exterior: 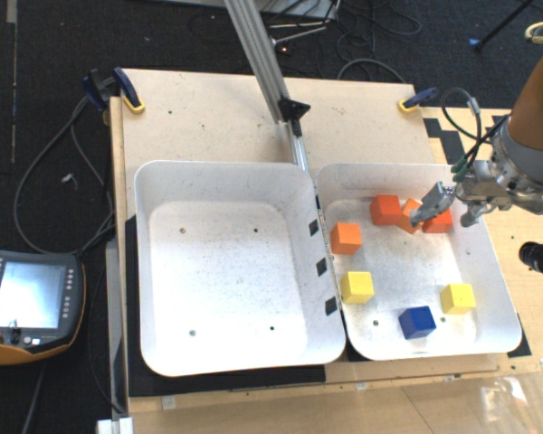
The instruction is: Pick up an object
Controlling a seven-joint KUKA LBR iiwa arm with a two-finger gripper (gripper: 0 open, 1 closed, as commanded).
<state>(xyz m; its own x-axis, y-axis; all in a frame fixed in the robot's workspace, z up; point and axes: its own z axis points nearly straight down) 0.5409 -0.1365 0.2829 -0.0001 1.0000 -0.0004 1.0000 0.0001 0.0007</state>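
Several small blocks lie in the right white bin (489,269). An orange cube (386,210) sits near the back. A smaller orange piece (409,214) is beside it, and a red-orange block (439,222) lies just right of that. Further forward are another orange cube (347,237), two yellow cubes (357,286) (458,297) and a blue cube (417,321). My gripper (453,208) reaches in from the right, low over the bin's back right part. It is open. One finger (432,200) stands just above the red-orange block and the other at the bin's right wall.
The left white bin (163,242) lies beside the right one. A slanted metal rail (262,61) runs down to the bins' shared back edge. Blue and yellow clamps (127,93) (416,100) hold the board's back corners. A teach pendant (27,306) lies off the bench, left.
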